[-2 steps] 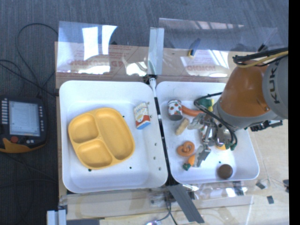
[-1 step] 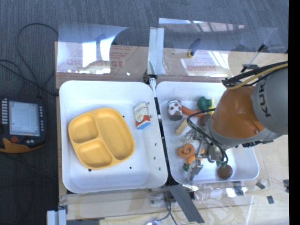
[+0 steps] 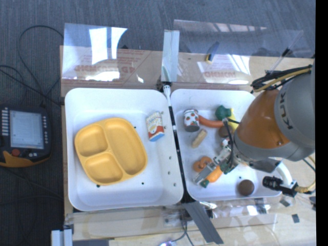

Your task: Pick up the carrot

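Reaching in over the right-hand shallow white bin (image 3: 190, 188), the grey arm with its orange band (image 3: 259, 124) hangs low above the toys, and its two-finger gripper (image 3: 224, 161) sits just above a small orange carrot with a green top (image 3: 211, 176). Whether the gripper is open, closed or clamped on anything, I cannot tell: its tip is dark, small and partly lost against the clutter.

That small carrot lies near the front of the right bin, tilted, touching an orange ring-shaped toy (image 3: 202, 163) on the side toward the bin's divider. A second, longer orange carrot-like piece with a dark green leafy end (image 3: 210, 120) lies toward the back of the same bin, beside a grey-and-white cup with red spots (image 3: 191, 120). A tan, bread-like stick (image 3: 199, 138) rests between the two, and a brown ball (image 3: 246, 187) sits at the bin's front, on the arm's side.

As I judge it, the approach is made but the pick is not shown: the carrot rests on the bin floor, not lifted. Closing on it and raising it clear are left. The ring toy crowding it could spoil the grasp.
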Controlling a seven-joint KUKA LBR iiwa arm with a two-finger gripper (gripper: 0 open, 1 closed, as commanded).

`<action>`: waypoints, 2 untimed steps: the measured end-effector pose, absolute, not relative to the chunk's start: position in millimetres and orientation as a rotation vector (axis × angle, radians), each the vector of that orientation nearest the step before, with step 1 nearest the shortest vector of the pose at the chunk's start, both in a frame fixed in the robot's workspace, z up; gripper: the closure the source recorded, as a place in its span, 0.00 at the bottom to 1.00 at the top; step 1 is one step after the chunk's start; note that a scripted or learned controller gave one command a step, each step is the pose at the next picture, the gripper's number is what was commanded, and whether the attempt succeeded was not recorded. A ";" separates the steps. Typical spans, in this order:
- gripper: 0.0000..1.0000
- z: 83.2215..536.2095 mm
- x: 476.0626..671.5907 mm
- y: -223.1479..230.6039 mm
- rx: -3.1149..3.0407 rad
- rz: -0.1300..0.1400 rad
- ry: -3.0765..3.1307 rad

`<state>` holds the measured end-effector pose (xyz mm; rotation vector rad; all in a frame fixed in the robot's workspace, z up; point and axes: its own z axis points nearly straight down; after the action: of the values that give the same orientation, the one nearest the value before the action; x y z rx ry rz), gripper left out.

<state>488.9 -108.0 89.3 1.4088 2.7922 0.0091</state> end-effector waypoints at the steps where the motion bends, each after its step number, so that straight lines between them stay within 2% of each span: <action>1: 1.00 102.1 491.4 -109.3 1.406 0.008 2.783; 2: 1.00 184.2 484.3 -62.2 1.834 -0.002 2.549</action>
<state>484.3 -62.2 184.2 1.8336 2.5493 -0.0015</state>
